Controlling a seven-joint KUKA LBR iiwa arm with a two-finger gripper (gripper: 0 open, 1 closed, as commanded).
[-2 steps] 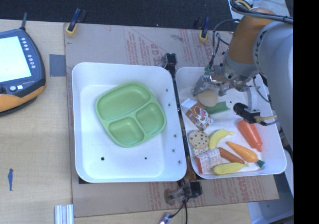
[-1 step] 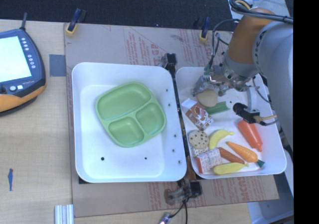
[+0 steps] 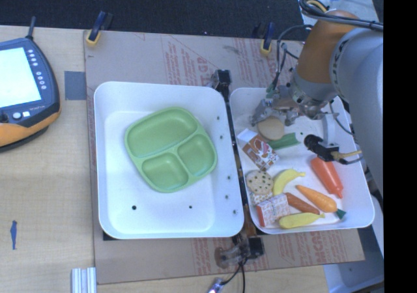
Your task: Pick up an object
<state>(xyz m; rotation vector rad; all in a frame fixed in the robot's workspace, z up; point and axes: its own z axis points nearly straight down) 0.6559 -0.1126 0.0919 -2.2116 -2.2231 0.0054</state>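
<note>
Camera view: my gripper (image 3: pixel 279 111) hovers, whether spread or shut I can't tell. Just below sits the beige rounded toy bun (image 3: pixel 271 129), light, smooth plastic I reckon; I'd pinch across its middle.

Toy foods (image 3: pixel 296 197) lie jumbled across the right white bin (image 3: pixel 365 217).

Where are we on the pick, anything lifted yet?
Nothing looks lifted yet. The gripper is down in the right bin, just above a beige round piece, but no item is visibly between its fingers. The carrots, banana, cookie and other toys lie on the bin floor. The green divided plate sits in the left bin. Grasp and lift remain.
</note>
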